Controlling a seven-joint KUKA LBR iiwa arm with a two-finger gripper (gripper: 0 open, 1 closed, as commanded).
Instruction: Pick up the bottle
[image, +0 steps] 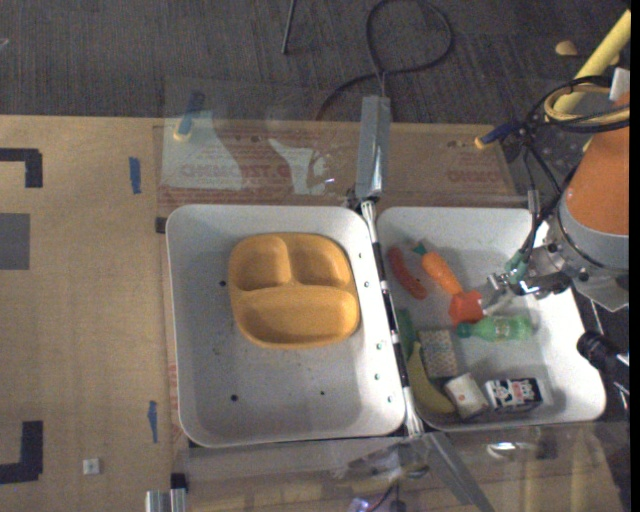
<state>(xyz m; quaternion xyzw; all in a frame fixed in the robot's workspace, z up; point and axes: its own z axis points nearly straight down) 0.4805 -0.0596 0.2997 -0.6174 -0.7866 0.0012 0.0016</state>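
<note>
Gripper (503, 290) hangs over the right bin's (570, 240) middle, just above the green bottle (497, 328), prob. lining up; can't tell claw's state.

The shallow white left bin (200, 380) holds a mustard-yellow moulded plastic tray with three hollows (293, 288). The tabletop (80, 300) around that bin is pale tan board, marked with short blue tape strips (134, 175) and black corner marks (28, 167). Right of the tray, the matching white right bin (565, 385) carries a green translucent plastic bottle (497, 328), an orange toy carrot with a green tip (439, 271), a red-orange sausage-shaped toy (407, 273), a yellow toy banana (428, 390), a speckled grey square packet (438, 352) and a small black-and-white carton (513, 392). The arm's band (603, 185) is bright orange over grey.
</note>
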